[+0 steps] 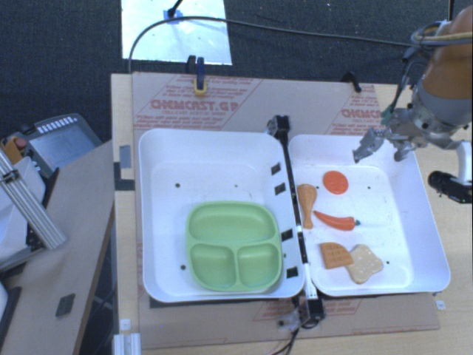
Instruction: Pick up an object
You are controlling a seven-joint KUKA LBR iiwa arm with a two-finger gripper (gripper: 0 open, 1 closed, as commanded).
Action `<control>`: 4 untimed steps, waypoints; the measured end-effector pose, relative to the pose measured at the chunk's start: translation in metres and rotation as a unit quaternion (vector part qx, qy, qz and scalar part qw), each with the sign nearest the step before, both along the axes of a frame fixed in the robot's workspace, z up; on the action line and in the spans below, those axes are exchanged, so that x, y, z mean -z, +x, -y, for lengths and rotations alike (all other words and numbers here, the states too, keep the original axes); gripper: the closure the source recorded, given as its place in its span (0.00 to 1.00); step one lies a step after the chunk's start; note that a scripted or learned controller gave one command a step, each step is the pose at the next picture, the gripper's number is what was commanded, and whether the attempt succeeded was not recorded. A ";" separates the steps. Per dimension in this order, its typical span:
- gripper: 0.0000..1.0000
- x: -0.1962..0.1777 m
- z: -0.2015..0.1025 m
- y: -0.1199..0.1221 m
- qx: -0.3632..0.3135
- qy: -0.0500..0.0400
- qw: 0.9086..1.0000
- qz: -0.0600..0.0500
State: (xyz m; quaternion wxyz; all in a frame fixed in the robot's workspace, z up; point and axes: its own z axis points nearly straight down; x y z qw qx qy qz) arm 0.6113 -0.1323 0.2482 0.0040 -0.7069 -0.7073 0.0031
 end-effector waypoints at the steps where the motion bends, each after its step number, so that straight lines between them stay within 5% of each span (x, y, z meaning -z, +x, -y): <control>1: 0.00 -0.007 0.000 0.002 -0.001 -0.001 1.000 0.006; 4: 0.00 0.154 -0.006 0.010 -0.001 -0.001 1.000 0.004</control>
